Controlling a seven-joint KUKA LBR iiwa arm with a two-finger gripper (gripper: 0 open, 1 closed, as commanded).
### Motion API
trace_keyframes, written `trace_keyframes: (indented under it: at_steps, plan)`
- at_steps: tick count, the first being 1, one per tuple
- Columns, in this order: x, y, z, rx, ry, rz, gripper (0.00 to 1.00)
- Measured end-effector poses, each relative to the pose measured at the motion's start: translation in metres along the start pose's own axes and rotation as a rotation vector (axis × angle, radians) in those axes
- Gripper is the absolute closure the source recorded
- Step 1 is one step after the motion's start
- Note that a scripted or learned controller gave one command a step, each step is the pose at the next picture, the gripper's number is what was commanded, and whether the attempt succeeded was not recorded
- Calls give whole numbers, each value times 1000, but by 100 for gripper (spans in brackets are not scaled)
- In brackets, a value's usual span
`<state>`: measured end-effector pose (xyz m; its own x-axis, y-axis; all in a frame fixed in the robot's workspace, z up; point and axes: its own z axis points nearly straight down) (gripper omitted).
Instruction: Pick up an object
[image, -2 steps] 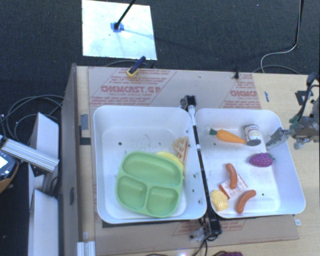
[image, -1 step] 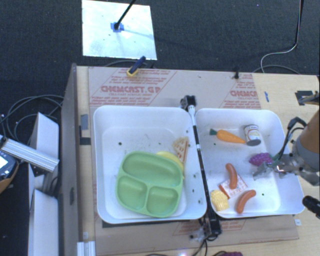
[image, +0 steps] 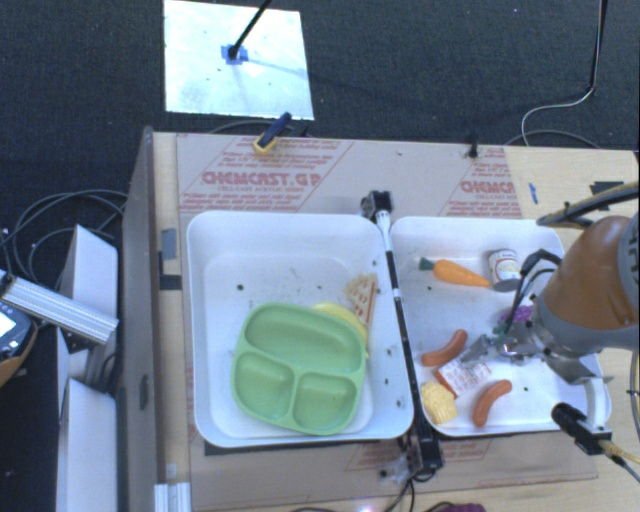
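Two sausages lie beside fingers.

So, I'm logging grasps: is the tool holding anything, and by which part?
Cannot be told. The tool sits low among the sausages, with nothing visibly gripped.

Both bins were white. The divided tray was light green, with a yellow piece behind it. The carrot was orange with a green top, the two sausages reddish-orange, the corn yellow, and the packet white and red.
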<state>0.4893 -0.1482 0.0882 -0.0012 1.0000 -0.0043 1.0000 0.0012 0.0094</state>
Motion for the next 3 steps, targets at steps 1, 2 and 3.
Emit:
trace_keyframes:
  at_steps: [1, 2, 3]
  plan:
    - [19, 36, 0, 0, 2, -1, 0]
    - [21, 38, -11, -4, 6, -2, 100]
    - [20, 38, -11, -4, 5, -2, 0]
